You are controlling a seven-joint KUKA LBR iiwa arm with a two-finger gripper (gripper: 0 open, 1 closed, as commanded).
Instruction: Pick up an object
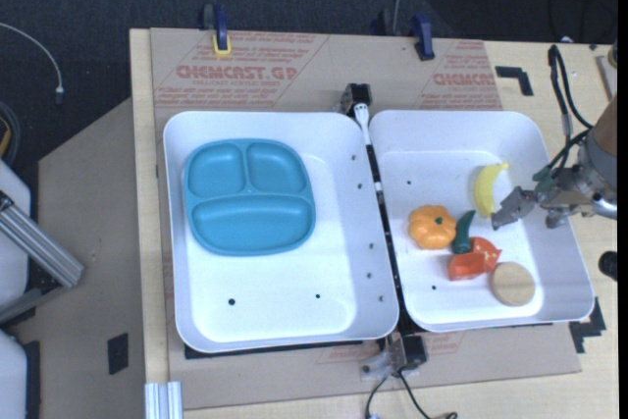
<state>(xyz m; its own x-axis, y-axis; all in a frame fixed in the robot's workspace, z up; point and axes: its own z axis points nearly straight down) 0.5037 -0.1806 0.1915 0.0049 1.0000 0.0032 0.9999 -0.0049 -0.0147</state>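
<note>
Here the two-finger gripper (525,208) hung with fingers spread and grasping nothing, above the right white bin (432,137), beside the yellow plastic banana (488,184).

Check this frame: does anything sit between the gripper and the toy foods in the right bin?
Nothing visible blocks it. The gripper hangs over the right bin, beside the yellow banana, with the orange pumpkin, red pepper and tan disc lying uncovered nearby.

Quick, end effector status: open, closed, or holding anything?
End effector: over the right bin, beside the yellow banana; open or closed cannot be told.
</note>
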